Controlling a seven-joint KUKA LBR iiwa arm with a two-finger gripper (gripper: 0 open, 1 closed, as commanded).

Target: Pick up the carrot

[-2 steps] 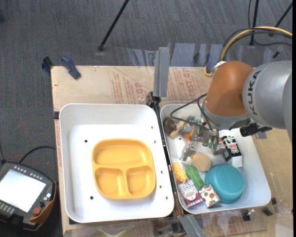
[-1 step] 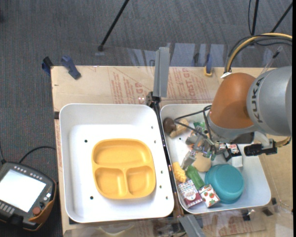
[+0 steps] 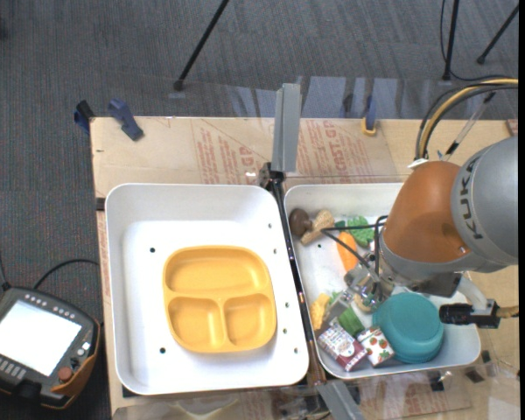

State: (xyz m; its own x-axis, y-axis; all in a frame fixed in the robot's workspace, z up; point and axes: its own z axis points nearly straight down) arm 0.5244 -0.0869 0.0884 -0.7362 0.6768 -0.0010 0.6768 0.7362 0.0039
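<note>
2 white bins side by side. Left bin (image 3: 131, 234): 1 yellow tray (image 3: 219, 297) with 3 compartments. Right bin (image 3: 468, 353): carrot (image 3: 346, 252) near the middle, just left of the gripper (image 3: 365, 289); mushroom (image 3: 312, 225) far left, teal bowl (image 3: 410, 326) near right, 2 small cartons (image 3: 355, 346) at the near wall. Cannot tell the gripper's state.

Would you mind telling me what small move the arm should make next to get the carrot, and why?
Probably shift the pincer slightly toward the bin's far side and lower it: the carrot lies just beyond it, beside the mushroom, not yet gripped.
</note>
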